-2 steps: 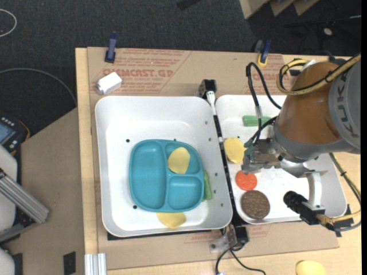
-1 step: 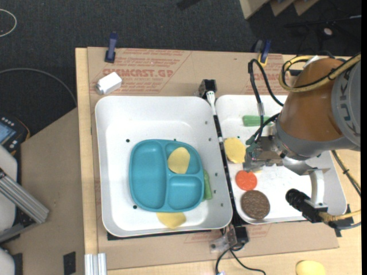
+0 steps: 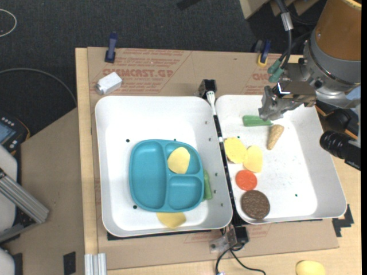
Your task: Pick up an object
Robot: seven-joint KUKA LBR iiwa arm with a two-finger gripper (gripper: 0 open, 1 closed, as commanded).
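My gripper (image 3: 268,112) hangs over the back of the right bin (image 3: 321,171), just above the right end of a green stick (image 3: 250,120) that lies flat on the bin floor. Whether it touches the stick is unclear. Close by, to the front right of the stick, lies a tan cone-shaped piece (image 3: 275,136). Two yellow slices (image 3: 234,149) (image 3: 253,158) sit near the bin's left wall. In front of them are an orange-red disc (image 3: 247,180) and a brown round cookie (image 3: 254,204).
The left bin (image 3: 114,130) holds a teal divided plate (image 3: 155,176) with a yellow slice (image 3: 179,160) on it. Another yellow slice (image 3: 171,218) and a green strip (image 3: 207,187) lie beside the plate. A white block (image 3: 109,83) rests on the cardboard behind.
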